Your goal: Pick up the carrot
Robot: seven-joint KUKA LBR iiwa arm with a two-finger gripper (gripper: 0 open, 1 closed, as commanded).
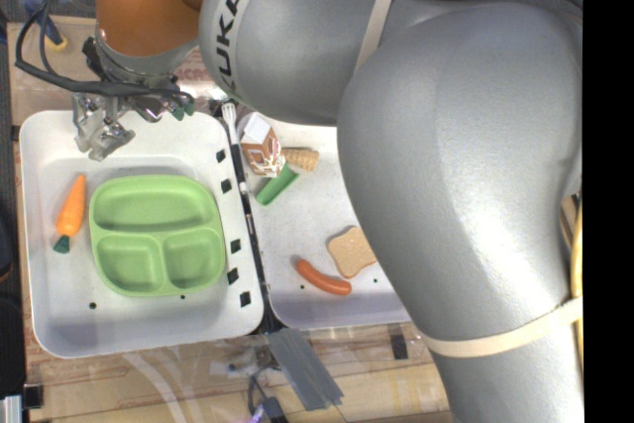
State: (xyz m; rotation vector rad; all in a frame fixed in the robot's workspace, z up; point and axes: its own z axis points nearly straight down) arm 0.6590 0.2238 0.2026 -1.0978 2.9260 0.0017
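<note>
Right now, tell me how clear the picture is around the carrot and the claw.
Camera view: the carrot is fairly sharp and evenly lit against the white bin; the claw is small, metallic and muddled; the arm looms large with soft sheen, hiding part of the right bin.

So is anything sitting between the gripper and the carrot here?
Nothing visible. The gripper hangs over the left bin's far corner, and the carrot lies just nearer on bare bin floor. The green tray sits beside the carrot, not between them.
</note>
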